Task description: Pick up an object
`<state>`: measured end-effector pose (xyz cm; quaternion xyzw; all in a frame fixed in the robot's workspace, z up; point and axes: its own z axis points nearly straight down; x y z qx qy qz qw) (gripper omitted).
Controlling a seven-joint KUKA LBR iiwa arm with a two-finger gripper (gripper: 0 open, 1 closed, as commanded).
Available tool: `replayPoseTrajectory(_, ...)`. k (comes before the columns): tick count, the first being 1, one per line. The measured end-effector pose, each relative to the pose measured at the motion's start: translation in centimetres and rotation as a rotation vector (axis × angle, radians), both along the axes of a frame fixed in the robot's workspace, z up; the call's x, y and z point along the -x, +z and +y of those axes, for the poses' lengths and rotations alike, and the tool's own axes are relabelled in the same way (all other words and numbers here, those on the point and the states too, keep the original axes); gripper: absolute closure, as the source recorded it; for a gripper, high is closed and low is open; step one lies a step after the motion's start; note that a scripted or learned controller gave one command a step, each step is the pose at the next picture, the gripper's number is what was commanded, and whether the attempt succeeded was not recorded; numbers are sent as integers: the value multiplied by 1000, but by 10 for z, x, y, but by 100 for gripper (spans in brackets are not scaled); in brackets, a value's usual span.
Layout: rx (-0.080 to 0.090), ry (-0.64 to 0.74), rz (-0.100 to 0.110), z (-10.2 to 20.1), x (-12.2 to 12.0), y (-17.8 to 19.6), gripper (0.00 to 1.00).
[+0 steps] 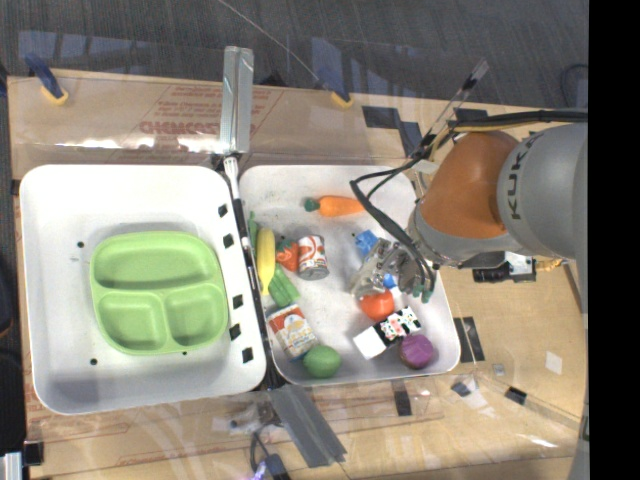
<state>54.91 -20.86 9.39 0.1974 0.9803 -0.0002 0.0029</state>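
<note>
My gripper (385, 280) hangs low in the right bin (340, 183), right over a red-orange round object (378, 305) and next to a blue object (366, 242). Around it lie an orange carrot (336, 206), a red-and-white can (311, 256), a yellow banana (265, 254), a green vegetable (283, 289), a small food box (292, 330), a green ball (322, 361), a black-and-white block (390, 330) and a purple ball (417, 350). The arm's orange band (470, 188) rises at the right.
The left bin (45, 208) holds a green divided tray (157, 290). A metal divider post (237, 98) stands between the bins at the back. Black cables (385, 183) loop over the right bin's far corner.
</note>
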Motion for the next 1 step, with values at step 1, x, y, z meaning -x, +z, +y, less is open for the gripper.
replayPoseTrajectory(1,1,203,2,7,-60,0,100)
